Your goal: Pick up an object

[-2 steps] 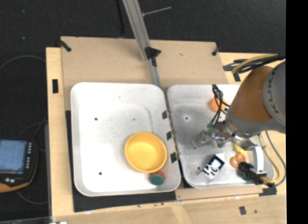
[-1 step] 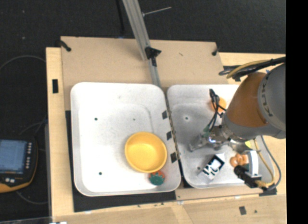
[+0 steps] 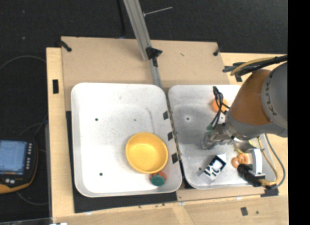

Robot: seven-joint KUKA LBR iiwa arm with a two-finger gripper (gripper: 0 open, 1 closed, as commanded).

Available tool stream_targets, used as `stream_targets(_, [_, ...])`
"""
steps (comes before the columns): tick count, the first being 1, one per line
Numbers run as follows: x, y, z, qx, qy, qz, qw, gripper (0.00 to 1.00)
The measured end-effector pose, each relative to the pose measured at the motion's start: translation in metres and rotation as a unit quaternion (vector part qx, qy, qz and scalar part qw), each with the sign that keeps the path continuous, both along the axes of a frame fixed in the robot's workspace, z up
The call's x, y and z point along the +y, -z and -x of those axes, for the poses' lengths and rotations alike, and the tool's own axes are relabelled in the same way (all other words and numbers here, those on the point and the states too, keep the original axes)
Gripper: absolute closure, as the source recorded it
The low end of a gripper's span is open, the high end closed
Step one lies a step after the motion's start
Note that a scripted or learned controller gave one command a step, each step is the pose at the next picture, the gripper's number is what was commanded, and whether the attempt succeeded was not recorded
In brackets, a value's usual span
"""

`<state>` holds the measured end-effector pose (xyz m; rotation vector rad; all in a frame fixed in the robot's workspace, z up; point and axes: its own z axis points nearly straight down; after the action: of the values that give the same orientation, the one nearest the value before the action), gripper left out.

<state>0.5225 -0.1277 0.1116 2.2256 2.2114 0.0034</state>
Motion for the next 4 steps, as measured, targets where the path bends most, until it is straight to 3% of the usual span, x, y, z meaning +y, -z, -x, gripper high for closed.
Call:
stream_targets(3, [0.003, -0.124, -0.009, -0.001, -0.005, 0.0002, 1.0000, 1.00])
stream_targets(4, [0.056, -0.116, -0.006, 0.002, -0.007, -0.0013, 1.0000, 1.00])
